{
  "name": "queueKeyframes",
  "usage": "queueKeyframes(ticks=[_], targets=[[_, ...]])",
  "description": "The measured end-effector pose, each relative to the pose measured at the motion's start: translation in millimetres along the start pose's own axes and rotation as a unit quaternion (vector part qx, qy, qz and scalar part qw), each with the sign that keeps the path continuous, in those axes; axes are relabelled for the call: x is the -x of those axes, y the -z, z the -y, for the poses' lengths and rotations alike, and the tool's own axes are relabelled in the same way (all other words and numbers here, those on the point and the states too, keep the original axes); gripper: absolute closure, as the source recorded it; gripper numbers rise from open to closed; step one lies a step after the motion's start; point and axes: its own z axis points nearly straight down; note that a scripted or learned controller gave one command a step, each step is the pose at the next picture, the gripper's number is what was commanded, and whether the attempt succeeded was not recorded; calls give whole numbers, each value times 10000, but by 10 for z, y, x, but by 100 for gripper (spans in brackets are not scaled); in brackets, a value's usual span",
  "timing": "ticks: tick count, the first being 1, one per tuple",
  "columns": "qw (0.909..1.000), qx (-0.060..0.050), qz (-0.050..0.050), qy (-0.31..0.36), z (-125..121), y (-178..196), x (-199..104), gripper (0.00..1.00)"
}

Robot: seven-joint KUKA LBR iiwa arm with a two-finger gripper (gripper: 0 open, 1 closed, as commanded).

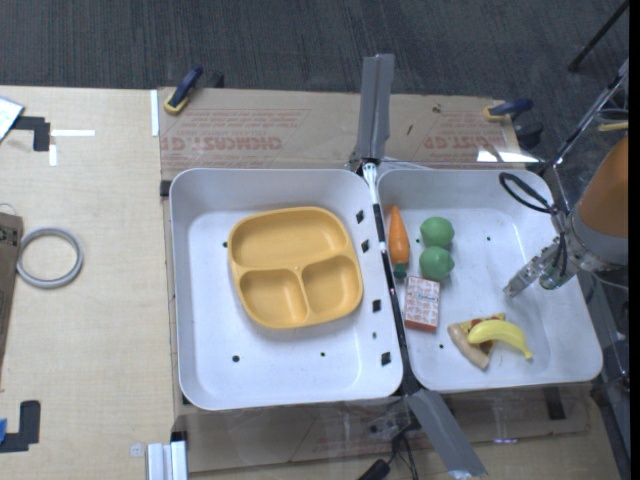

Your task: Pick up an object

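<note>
From my station I judged the task barely begun: nothing had been lifted. The gripper (pixel 528 278) hung low over the right part of the right bin (pixel 560 368), with bare bin floor beneath it; it carried nothing that I could see, and the metal at its tip was too small and blurred for me to tell whether it was spread or closed.

The candidates all lay in that bin. A banana (pixel 503 335) rested on a pizza slice toy (pixel 467 340) near the front, the closest thing to the gripper yet clearly apart from it. A small red box (pixel 421 303) lay just left of them, a carrot (pixel 398 234) along the left wall, and two green balls (pixel 436 247) beside it. Choosing, descending, closing and lifting were all left, as I read it.

The left bin (pixel 200 318) held a yellow divided plate (pixel 295 266). Both bins sat on cardboard (pixel 260 133) clamped to a pale wooden bench (pixel 80 348), where a tape roll (pixel 45 257) lay at far left. Dark carpet (pixel 300 18) stretched beyond.
</note>
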Motion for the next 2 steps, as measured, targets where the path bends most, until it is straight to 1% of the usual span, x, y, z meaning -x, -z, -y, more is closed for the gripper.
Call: queueKeyframes(ticks=[1,2], targets=[[9885,8,9,1511,-356,7,227,100],[9556,6,-1,2948,-229,5,145,100]])
